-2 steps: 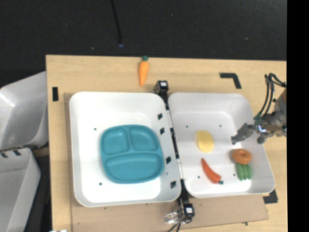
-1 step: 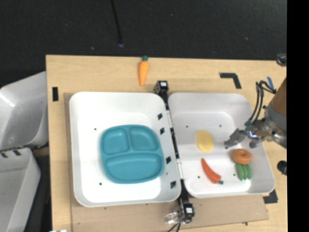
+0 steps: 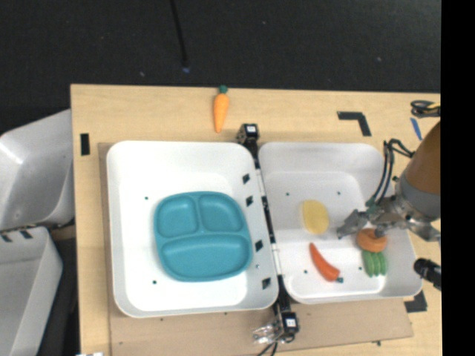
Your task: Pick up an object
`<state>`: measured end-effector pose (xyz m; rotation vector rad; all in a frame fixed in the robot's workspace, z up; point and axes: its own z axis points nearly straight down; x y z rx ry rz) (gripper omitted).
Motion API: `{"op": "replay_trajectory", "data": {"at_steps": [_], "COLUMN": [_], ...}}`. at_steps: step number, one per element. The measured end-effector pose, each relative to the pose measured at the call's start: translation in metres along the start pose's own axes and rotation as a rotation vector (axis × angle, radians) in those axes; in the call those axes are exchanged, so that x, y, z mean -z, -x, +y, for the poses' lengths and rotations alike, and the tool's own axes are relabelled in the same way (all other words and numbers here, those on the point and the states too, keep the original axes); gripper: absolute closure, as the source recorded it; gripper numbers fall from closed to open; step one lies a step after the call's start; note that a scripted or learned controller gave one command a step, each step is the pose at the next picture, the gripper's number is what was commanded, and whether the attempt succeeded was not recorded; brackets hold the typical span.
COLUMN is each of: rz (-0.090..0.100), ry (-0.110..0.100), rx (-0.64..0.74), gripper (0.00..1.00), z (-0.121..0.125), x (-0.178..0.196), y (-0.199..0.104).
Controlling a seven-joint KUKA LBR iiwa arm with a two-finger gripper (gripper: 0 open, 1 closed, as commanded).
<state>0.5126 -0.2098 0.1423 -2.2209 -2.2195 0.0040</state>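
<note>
The pale wooden tabletop carries two shallow white bins side by side: the left bin at nine o'clock, the right bin at three. A toy carrot lies directly on the wood at twelve o'clock, just beyond the bins.

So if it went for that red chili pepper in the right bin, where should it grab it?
Probably across the middle of the red chili pepper, coming straight down from above. It lies flat and slanted on the floor of the right bin, long and thin, so fingers should straddle its narrow width. There is bare floor on both long sides, and the yellow piece sits apart.
</note>
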Motion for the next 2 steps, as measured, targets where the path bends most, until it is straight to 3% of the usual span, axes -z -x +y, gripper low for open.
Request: {"op": "replay_trajectory", "data": {"at_steps": [1,2], "rz": [-0.004,-0.018], "ry": [0.012,0.028], "rx": [0.0,-0.006], "gripper": [0.0,1.0], "z": [0.003,0.006], "x": [-0.038,-0.022], "y": [0.002,0.008]}}
